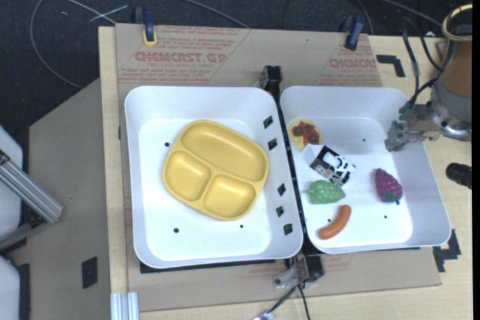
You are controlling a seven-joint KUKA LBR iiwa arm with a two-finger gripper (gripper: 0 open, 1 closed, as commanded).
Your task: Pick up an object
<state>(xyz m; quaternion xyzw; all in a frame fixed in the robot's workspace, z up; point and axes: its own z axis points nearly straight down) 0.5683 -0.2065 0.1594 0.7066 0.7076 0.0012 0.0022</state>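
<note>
The right bin holds several small toys: a purple grape bunch, a green leafy piece, an orange sausage, a black-and-white block and a red-and-yellow piece. My gripper hangs at the bin's right rim, up and to the right of the grapes, with nothing seen between its fingers. Its fingers are too small and dark to read.
A yellow three-compartment plate lies in the left bin. A black divider with clips separates the bins. Blue clamps hold the cardboard at the back. Cables trail behind the bench.
</note>
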